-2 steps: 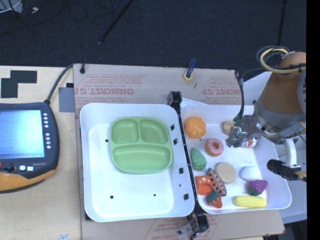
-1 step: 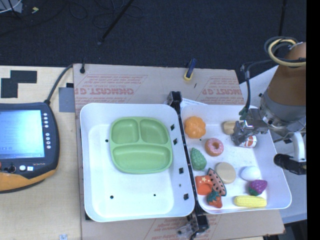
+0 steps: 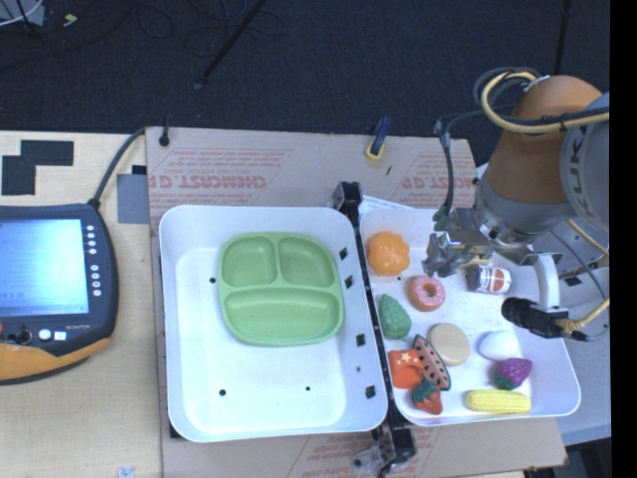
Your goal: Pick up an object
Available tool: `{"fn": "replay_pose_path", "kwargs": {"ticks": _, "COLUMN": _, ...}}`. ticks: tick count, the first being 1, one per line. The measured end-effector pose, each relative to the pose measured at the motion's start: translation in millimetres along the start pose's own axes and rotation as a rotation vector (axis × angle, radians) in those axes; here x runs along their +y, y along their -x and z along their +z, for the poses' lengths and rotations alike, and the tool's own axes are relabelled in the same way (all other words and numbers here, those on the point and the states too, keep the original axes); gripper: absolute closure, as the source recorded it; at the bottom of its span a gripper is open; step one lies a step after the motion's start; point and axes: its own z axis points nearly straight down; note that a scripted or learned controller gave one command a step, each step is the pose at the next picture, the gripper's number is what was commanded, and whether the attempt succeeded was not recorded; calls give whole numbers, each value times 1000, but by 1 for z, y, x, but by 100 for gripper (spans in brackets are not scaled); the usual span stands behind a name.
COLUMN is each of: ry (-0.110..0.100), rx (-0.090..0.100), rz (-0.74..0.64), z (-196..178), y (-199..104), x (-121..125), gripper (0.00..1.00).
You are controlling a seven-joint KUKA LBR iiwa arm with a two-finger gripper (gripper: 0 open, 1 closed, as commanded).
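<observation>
The right bin (image 3: 563,394) holds toy food: an orange (image 3: 387,252), a pink donut (image 3: 427,293), a green vegetable (image 3: 395,318), a tan round piece (image 3: 449,344), a watermelon slice (image 3: 431,362), a red-orange piece (image 3: 405,366), a white egg (image 3: 499,345), purple grapes (image 3: 512,371), a yellow corn cob (image 3: 498,401) and a small can (image 3: 492,280). My gripper (image 3: 445,255) hangs over the bin's upper middle, just above the donut and left of the can. Nothing shows between its fingers.
The left bin (image 3: 189,386) holds a green divided plate (image 3: 281,289). A black divider (image 3: 356,267) runs between the bins. A teach pendant (image 3: 52,287) lies on the bench at far left. The arm's orange band (image 3: 542,137) rises at the right.
</observation>
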Motion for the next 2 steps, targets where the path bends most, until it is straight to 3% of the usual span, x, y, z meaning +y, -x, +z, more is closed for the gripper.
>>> {"fn": "replay_pose_path", "kwargs": {"ticks": 1, "ry": 1, "rx": 0, "rz": -1, "z": -7, "y": -57, "x": 22, "gripper": 100}}
{"fn": "replay_pose_path", "kwargs": {"ticks": 2, "ry": 1, "rx": -1, "rz": 2, "z": -10, "y": -74, "x": 42, "gripper": 100}}
